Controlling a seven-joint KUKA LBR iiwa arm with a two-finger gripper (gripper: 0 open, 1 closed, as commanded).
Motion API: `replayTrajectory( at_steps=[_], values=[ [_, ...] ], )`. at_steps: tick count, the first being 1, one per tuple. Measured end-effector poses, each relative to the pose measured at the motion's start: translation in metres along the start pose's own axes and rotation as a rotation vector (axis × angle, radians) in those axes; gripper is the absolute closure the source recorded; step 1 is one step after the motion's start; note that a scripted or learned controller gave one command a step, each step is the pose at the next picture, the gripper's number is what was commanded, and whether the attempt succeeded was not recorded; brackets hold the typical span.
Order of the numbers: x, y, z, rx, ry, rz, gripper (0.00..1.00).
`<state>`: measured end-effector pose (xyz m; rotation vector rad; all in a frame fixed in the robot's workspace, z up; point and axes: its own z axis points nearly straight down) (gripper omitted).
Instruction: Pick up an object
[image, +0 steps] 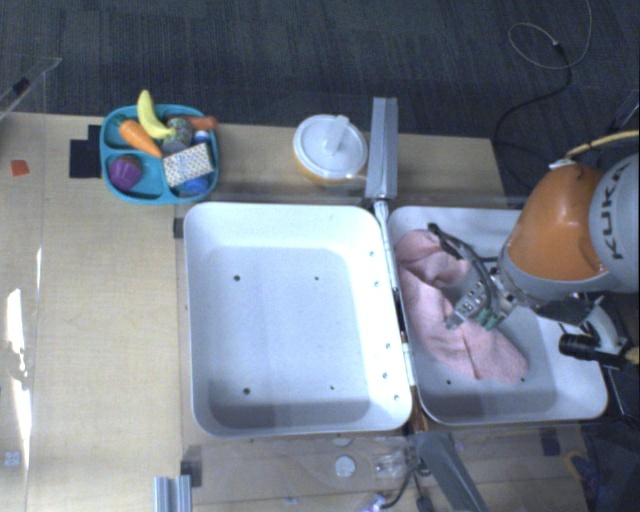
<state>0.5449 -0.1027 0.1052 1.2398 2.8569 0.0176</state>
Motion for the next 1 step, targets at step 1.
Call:
replayTrajectory(
  at_steps=[1],
  values=[
    [-0.0114,0.1089,-0.0795,0.015,0.012,0.262,1.00]
  ],
)
